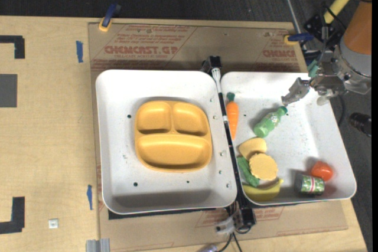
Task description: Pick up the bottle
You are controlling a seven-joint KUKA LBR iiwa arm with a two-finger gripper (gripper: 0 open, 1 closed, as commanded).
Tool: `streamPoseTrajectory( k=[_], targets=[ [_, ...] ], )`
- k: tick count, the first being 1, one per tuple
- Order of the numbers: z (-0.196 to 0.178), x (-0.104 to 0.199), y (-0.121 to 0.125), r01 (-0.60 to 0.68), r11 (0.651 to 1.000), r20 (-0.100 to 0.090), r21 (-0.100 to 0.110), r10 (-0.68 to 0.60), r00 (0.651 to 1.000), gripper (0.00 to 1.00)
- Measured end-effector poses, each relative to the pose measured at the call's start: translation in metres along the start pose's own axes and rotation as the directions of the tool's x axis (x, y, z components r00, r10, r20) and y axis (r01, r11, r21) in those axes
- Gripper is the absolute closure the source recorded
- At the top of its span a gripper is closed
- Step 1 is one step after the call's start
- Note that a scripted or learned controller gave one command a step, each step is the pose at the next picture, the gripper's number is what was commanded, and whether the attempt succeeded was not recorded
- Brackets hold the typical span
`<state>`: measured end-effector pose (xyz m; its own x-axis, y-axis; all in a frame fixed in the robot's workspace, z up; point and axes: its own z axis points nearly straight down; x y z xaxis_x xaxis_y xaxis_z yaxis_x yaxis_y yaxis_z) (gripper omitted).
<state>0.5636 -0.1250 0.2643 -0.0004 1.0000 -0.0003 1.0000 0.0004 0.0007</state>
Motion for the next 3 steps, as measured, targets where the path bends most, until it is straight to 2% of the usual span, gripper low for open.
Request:
streamPoseTrajectory(
  k=[1,2,3],
  targets=[
    [0.167,-0.011,0.019,0.094,0.996,0.0,-0.002,-0.094,0.996,0.0],
    [0.17,-0.081,0.017,0.242,0.97,0.001,-0.002,-0.242,0.97,0.0],
    [0.16,-0.081,0.017,0.241,0.97,0.003,-0.005,-0.241,0.97,1.0]
  ],
)
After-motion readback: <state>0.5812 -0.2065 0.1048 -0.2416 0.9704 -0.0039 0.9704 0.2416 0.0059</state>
